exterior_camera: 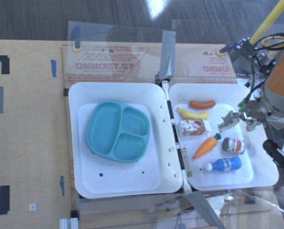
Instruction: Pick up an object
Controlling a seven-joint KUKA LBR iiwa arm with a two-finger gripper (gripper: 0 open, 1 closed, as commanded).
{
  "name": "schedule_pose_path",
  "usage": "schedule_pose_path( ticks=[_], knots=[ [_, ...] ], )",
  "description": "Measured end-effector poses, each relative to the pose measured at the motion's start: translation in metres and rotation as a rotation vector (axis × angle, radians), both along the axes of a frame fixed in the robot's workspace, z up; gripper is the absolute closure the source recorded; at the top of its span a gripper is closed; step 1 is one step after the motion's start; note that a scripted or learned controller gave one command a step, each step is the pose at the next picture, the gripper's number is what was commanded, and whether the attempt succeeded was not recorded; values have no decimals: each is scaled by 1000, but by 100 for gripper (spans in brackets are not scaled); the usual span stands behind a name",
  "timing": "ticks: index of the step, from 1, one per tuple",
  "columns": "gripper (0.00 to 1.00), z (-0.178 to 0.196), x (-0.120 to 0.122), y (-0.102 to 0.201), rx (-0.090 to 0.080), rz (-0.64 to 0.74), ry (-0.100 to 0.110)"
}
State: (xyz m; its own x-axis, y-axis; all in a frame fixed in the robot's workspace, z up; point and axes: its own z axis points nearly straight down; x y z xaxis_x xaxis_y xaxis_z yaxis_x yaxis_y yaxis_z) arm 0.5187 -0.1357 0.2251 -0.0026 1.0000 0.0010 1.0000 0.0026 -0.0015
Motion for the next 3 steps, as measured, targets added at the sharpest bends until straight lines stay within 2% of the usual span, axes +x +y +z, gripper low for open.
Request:
schedule_pose_path(
  ticks=[1, 2, 3],
  knots=[
    [0, -138, -38, -14, -2, 176, -9],
    [0, -137, 31, 33, -1, -11, -11],
    [100, -127, 31, 31, -1, -15, -14]
  ],
)
